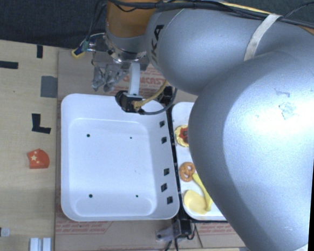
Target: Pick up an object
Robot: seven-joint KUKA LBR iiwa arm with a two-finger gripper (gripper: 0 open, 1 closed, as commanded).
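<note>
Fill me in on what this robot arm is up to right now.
The grey arm reaches in from the right, its two-finger gripper above the bench just beyond the far edge of the left white bin. The right white bin, mostly hidden by the arm, holds a brown pretzel-shaped piece and yellow items.

Bright, even overhead light, soft glare on the grey arm (254,130), faint shadows, slightly soft focus.
</note>
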